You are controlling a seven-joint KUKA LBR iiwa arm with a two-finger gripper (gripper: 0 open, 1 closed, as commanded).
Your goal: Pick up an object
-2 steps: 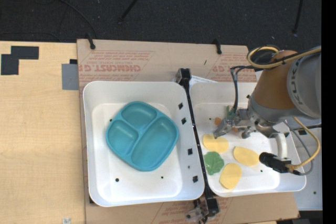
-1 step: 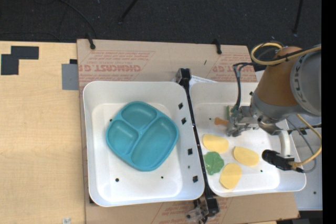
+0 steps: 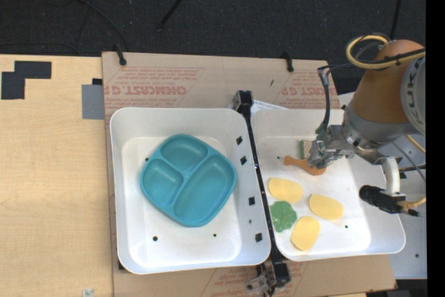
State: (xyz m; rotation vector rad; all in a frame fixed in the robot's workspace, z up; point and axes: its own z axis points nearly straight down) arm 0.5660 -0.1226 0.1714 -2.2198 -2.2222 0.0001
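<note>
Hovers with the gripper (image 3: 320, 155) just over the thick end of a small orange piece (image 3: 299, 163), in the upper part of the right bin (image 3: 361, 247), right of frame centre. Cannot tell whether the grip is closed or slack. Looks light, stiff and smooth, probably plastic, so likely to slip; best taken across the narrow stem. Shares the bin with yellow pieces (image 3: 285, 189) and a green one (image 3: 282, 215), lower in the frame.

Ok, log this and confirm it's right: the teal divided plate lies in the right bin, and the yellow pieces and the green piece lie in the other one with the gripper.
One thing is wrong: the teal divided plate lies in the left bin, not the right. The camera view shows it there. The rest stands: the yellow pieces and the green piece lie in the right bin, where the gripper is.
</note>
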